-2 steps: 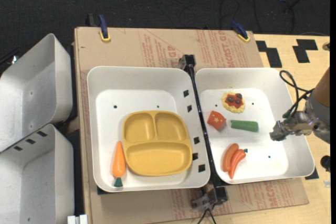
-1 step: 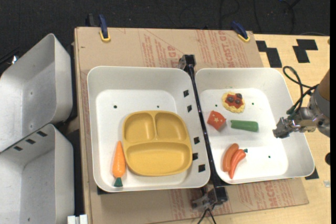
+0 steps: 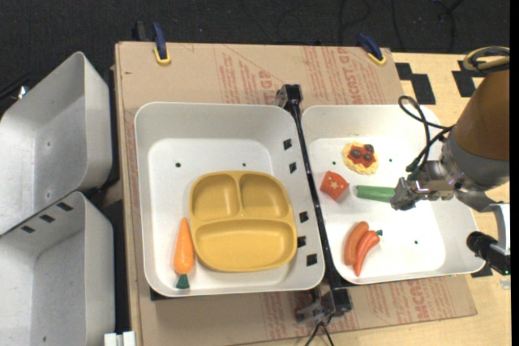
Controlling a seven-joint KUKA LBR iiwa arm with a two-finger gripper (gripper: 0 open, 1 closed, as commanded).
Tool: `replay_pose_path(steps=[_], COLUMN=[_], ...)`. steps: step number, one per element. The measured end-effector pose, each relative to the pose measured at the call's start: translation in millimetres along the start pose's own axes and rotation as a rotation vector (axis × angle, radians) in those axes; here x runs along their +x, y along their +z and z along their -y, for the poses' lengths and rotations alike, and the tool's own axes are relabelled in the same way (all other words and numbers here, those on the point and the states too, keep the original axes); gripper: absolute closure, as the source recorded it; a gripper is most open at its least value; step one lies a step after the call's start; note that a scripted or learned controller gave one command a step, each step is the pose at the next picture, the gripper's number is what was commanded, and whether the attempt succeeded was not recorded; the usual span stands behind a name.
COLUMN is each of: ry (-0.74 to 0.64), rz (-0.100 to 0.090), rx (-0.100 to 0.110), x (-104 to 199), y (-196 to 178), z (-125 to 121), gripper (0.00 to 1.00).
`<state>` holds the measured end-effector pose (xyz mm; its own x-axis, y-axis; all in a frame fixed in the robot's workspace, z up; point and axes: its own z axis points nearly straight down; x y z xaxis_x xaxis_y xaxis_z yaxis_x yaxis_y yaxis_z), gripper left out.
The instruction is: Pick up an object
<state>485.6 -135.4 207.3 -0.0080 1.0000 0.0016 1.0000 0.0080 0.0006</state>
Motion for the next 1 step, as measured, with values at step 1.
replay_pose_path(steps=[1], ry=[-0.001], rz=[0.000], rx=[-0.002], x=[56.2], y=[-12.3], z=[-13.2], gripper=[1.00])
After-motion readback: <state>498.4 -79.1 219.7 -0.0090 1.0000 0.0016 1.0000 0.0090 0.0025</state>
